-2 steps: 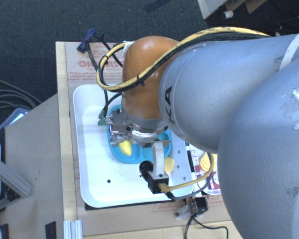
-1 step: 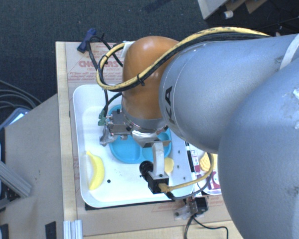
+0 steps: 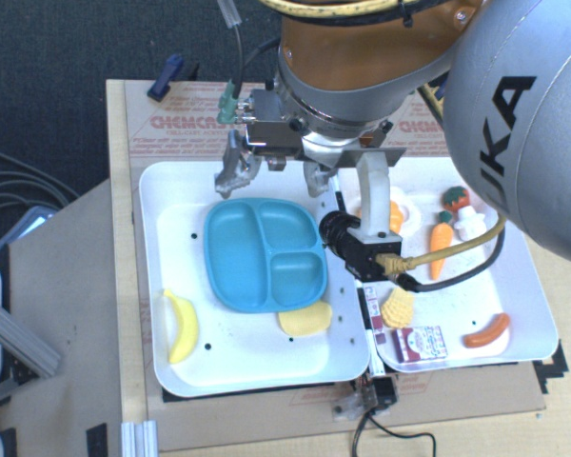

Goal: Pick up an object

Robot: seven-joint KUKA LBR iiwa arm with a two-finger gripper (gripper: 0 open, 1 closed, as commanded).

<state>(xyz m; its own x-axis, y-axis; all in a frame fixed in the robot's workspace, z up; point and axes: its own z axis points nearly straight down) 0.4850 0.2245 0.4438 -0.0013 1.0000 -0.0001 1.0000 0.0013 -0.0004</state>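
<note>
The gripper hangs with fingers spread and nothing between them, just off the blue divided plate's twelve-o'clock rim in the left bin. The plate (likely light, stiff, slick plastic) looks best pinched at its raised rim.

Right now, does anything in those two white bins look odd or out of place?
One small thing: the pale yellow disc in the left bin is partly tucked under the blue divided plate, so the plate's near edge lies over it. The banana lies loose beside them. Nothing looks spilled or broken.
</note>
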